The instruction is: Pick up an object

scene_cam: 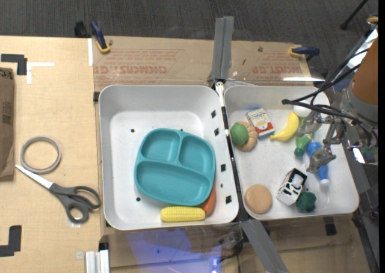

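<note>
On wooden bench, in right shallow white bin: two-finger gripper, fingers spread, just beside small blue-and-green plastic toy, likely light, rigid, slick, best pinched mid-body.

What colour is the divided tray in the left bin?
Teal, all over. The tray shows plainly in the camera view, with a corn cob beside its near edge.

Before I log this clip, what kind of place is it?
Probably a robotics lab bench for grasping trials, not a kitchen. Two white bins sit clamped onto a cardboard-covered bench, holding toy food such as a plastic banana and corn cob, while scissors and a tape roll lie alongside.
</note>
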`<state>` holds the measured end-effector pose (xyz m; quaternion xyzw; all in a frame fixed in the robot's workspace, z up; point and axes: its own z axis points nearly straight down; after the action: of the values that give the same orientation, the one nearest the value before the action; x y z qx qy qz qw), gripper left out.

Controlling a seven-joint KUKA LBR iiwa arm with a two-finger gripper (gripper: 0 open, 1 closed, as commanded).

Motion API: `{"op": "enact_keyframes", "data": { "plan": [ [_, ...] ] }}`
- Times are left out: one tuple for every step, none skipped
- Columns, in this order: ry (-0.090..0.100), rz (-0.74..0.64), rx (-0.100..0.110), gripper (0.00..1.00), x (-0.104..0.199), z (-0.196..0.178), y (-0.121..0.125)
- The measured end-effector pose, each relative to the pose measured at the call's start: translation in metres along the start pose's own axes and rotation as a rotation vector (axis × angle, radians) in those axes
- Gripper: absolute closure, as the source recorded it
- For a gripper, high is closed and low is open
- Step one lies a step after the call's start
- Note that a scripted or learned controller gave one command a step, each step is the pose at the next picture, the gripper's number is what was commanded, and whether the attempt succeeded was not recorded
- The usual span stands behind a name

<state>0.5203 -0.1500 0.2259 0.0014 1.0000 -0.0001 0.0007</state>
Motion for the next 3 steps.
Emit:
{"op": "enact_keyframes", "data": {
  "plan": [
    [0.001,0.279,0.0,0.0,-0.045,0.12,0.024],
    [-0.003,0.413,0.001,0.0,-0.131,0.133,0.025],
    [-0.001,0.381,0.001,0.0,-0.05,0.134,0.01]
  ]
}}
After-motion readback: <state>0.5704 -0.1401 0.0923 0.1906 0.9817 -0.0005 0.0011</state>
